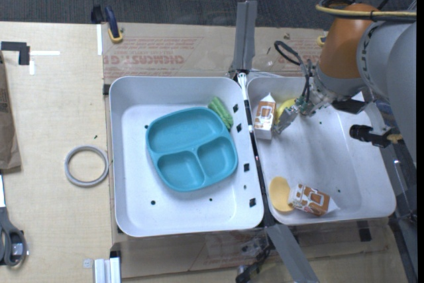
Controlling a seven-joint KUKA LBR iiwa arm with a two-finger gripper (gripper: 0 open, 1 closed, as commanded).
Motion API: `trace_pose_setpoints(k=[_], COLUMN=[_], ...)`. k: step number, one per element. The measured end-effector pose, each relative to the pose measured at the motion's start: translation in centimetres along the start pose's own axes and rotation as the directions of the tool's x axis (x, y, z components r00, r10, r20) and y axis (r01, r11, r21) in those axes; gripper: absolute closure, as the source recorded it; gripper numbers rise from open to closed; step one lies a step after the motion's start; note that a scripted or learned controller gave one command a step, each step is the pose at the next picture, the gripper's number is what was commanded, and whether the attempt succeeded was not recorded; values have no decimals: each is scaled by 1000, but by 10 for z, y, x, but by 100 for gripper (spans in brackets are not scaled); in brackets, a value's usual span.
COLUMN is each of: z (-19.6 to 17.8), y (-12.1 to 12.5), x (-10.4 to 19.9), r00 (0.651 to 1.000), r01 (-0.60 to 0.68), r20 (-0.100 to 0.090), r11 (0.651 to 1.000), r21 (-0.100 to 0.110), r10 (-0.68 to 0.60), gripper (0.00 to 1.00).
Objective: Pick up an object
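A: Status on the right bin (371,209)?

B: Nearest edge, about 7 o'clock in that bin: a yellow bowl-shaped piece (279,194) with a brown-and-white packet (311,199) touching it on its right. Both lie flat on the floor of the bin, well apart from the arm.

A: And the gripper?

B: Gripper (286,118) is down in the far-left corner of the right bin, roughly 10 o'clock. Can't tell whether it's wide or narrow from here; the tip is dark and small against the clutter. It sits just beside a small white carton (264,116) with an orange label, standing upright against the divider. A yellow object (287,107) lies right at the tip, between carton and wrist. Can't tell if anything is actually gripped.

A: Left bin?

B: Left bin (132,202) holds 1 blue plate (191,148) with 3 compartments, near centre. A green item (221,111) touches its rim at 1 o'clock.

A: Outside the bins?

B: A grey ring (86,165) on the bench at 9 o'clock of the left bin, scissors (11,243) at the lower-left corner.
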State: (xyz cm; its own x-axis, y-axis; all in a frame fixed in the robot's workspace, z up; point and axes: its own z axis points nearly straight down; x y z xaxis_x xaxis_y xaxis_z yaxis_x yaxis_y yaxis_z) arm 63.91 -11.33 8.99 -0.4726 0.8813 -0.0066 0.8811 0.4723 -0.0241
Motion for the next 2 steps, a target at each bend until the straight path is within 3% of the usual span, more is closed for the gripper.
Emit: trace_pose_setpoints(k=[1, 2], z=[-46, -1], y=[-15, -42], x=[-62, -100], r00=[982, 1000], r01=[191, -29], r20=[3, -6], r11=[981, 999], r21=[-27, -25], r10=[-191, 29], gripper=[0, 0])
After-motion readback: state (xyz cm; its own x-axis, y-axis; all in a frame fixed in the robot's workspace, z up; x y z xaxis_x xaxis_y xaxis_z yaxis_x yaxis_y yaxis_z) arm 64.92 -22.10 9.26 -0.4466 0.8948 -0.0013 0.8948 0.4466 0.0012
